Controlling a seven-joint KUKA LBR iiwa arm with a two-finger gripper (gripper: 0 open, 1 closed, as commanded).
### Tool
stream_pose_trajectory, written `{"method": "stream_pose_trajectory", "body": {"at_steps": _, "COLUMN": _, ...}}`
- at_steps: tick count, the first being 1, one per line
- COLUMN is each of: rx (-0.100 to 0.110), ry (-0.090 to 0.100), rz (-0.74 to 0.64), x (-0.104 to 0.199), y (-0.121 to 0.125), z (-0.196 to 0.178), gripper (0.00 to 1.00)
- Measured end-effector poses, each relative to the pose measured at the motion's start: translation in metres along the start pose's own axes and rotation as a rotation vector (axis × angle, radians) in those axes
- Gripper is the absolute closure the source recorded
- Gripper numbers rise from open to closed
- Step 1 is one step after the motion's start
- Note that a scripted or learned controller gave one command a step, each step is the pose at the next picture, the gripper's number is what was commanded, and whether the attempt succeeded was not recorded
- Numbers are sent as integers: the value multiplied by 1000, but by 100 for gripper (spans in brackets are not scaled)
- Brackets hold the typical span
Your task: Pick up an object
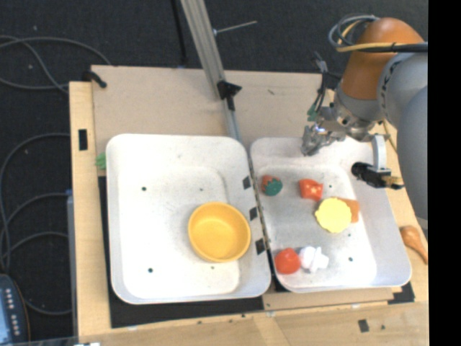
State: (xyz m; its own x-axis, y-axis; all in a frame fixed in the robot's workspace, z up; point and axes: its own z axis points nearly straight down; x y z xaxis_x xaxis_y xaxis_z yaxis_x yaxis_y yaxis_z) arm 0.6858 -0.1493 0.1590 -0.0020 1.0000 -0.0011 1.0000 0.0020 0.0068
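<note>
The left bin (144, 171) held one yellow bowl (219, 231), sitting toward its near right corner. The right bin (382, 258) held a small green piece (272, 187), an orange-red piece (311, 189), a yellow disc (333, 215) with something orange tucked at its right edge, and a red ball (287, 261) touching a white lump (312, 258). The gripper (311, 144) hung over that bin's far edge, gripping nothing I could see; the orange-red piece lay nearest, just below it. How far it stood open, I couldn't tell.
</note>
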Motion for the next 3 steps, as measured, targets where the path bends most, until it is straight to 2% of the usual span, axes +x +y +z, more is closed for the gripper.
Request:
{"method": "stream_pose_trajectory", "body": {"at_steps": 1, "rx": 0, "ry": 1, "rz": -2, "x": -1, "y": 2, "z": -46, "gripper": 100}}
{"method": "stream_pose_trajectory", "body": {"at_steps": 2, "rx": 6, "ry": 3, "rz": -5, "x": 54, "y": -2, "z": -44, "gripper": 100}}
{"method": "stream_pose_trajectory", "body": {"at_steps": 3, "rx": 6, "ry": 4, "rz": -6, "x": 105, "y": -9, "z": -59, "gripper": 100}}
